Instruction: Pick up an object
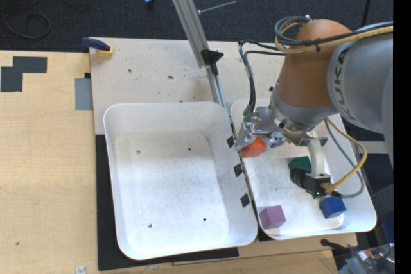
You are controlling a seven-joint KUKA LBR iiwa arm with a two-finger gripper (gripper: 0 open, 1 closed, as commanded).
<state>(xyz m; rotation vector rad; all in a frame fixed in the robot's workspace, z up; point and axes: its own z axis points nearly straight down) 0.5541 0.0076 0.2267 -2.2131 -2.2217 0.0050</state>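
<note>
Pincer (252,138) hangs over the inner edge of the right bin, beside the seam between the 2 bins, and an orange block (255,147) sits right under its tip, seemingly pinched between the fingers, though the wrist hides much of the grip. Going left to right: the left bin (122,138) shows a bare white floor with a few dark specks. At 2 o'clock from it a slanted aluminium bar (189,13) rises toward 11 o'clock. The right bin (359,218) holds a purple cube (272,216) at 6 o'clock of the orange block, a green piece (300,165) near 4 o'clock of it, and a blue cube (332,206) farther toward 4 o'clock. The grey arm (359,83), with its orange band (308,67), comes in from 3 o'clock.
</note>
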